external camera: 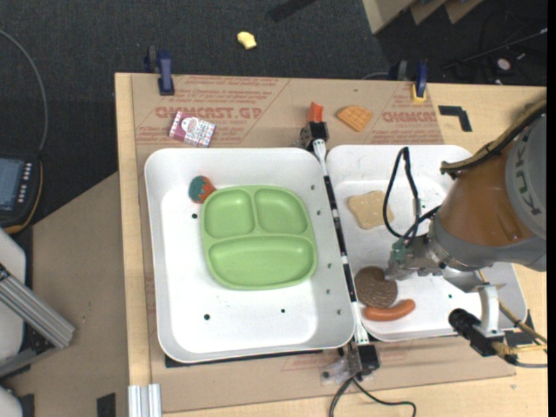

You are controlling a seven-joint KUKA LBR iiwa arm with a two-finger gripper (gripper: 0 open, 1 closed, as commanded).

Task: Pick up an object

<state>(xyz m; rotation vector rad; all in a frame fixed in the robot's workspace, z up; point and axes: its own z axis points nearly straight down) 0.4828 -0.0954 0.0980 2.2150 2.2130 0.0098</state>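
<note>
The tool (401,261) hangs low in the right bin (486,168), just above the brown patty (375,287). I cannot tell how it is set. It should drop straight down and squeeze the patty, missing the sausage (388,310) beside it.

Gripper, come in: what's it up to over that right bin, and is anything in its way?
Gripper low in right bin, over brown patty. Nothing seen held. Hot dog beside patty, bread slice behind.
</note>
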